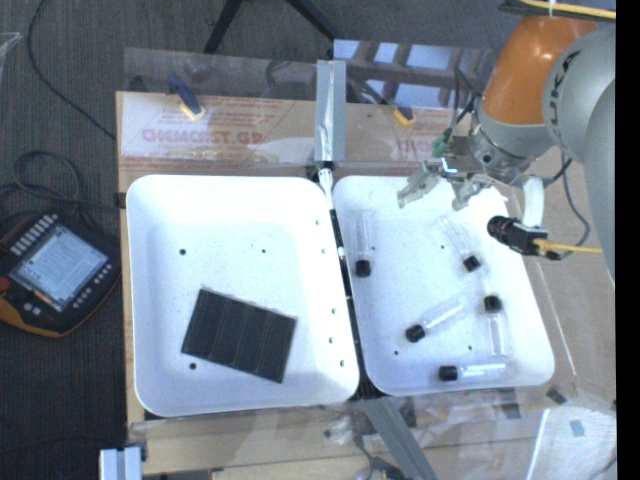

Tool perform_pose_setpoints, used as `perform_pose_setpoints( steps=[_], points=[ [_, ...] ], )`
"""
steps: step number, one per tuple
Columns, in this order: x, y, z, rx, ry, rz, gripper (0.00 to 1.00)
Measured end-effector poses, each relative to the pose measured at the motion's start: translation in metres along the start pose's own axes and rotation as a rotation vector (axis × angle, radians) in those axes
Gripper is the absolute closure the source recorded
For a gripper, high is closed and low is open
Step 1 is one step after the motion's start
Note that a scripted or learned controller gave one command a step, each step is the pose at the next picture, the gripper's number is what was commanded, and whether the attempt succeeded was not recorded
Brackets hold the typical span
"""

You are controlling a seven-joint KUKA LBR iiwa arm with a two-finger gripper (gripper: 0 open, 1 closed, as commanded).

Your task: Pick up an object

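Here, the gripper (437, 190) is seen at the upper right of the frame, poised above the top edge of the right bin (385, 368) with its two fingers spread apart and nothing between them. Five clear tubes with black caps are scattered over the floor of that bin, among them one (362, 243) by its left wall and one (435, 322) lying slantwise near its middle. A dark ribbed panel (240, 335) is laid flat in the left bin (160, 208) on the desk (230, 133).
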State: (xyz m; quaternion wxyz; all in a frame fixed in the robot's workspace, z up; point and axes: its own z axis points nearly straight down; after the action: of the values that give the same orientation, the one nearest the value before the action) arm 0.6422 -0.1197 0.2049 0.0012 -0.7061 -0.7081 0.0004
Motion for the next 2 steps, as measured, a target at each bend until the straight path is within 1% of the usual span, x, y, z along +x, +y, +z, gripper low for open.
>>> perform_pose_setpoints(
  steps=[1,2],
  points=[
    [0.004,0.027,0.114,-0.005,-0.006,0.010,0.00],
    [0.004,0.028,0.103,-0.007,-0.008,0.008,1.00]
  ],
)
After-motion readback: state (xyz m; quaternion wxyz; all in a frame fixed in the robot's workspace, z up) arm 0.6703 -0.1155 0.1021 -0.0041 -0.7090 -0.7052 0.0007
